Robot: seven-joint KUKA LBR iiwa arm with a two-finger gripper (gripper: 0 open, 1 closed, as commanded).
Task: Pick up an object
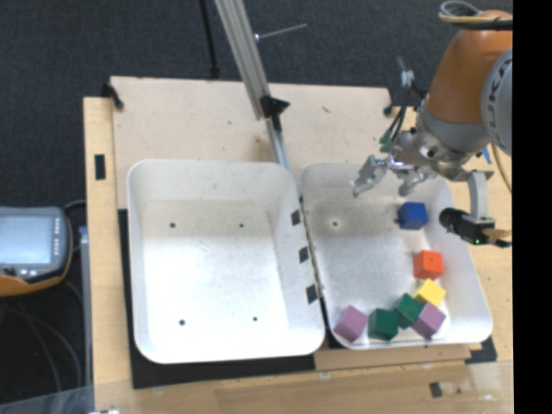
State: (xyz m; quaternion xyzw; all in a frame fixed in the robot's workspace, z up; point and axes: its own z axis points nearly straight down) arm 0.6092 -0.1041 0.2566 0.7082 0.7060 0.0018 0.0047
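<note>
Hovering gripper (392,176) over right bin (345,248), tan bench (190,119), dark carpet (86,24)

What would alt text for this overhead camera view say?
A grey and orange robot arm's gripper hovers over the right white bin, near a blue block. Orange, yellow, green and purple blocks lie along its lower edge.

Glossy white plastic bins (216,257), matt wooden bench (190,119)
</note>
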